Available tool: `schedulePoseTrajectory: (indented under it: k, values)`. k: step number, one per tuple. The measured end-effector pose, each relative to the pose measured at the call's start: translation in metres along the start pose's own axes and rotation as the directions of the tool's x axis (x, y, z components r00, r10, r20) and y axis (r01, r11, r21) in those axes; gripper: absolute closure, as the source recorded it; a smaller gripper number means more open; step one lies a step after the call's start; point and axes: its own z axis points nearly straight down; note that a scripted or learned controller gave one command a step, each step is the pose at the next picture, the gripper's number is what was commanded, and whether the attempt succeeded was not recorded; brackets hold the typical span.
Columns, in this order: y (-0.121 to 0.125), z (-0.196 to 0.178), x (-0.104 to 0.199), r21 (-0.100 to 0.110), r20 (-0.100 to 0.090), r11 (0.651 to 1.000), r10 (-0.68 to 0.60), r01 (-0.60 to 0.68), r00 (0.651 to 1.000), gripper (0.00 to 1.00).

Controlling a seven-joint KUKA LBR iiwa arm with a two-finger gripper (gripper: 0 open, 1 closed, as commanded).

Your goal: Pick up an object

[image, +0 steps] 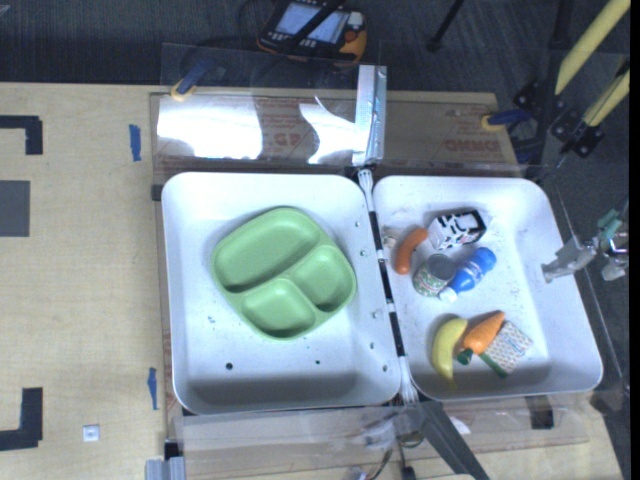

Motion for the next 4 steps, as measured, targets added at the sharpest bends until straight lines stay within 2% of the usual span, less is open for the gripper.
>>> schedulePoseTrajectory:
  k: [1, 2, 3, 4]
  values:
    - [-0.005, 0.103, 0.038, 0.000, 0.000, 0.995, -0.098, 0.098, 0.995, 0.00]
    - [-0.003, 0.192, 0.048, -0.008, 0.002, 0.980, -0.200, 0.200, 0.980, 0.00]
    - [-0.002, 0.181, 0.048, -0.012, 0.005, 0.980, -0.200, 0.200, 0.980, 1.00]
    - [0.002, 0.078, 0.117, 0.000, 0.000, 1.000, 0.000, 0.000, 1.000, 1.00]
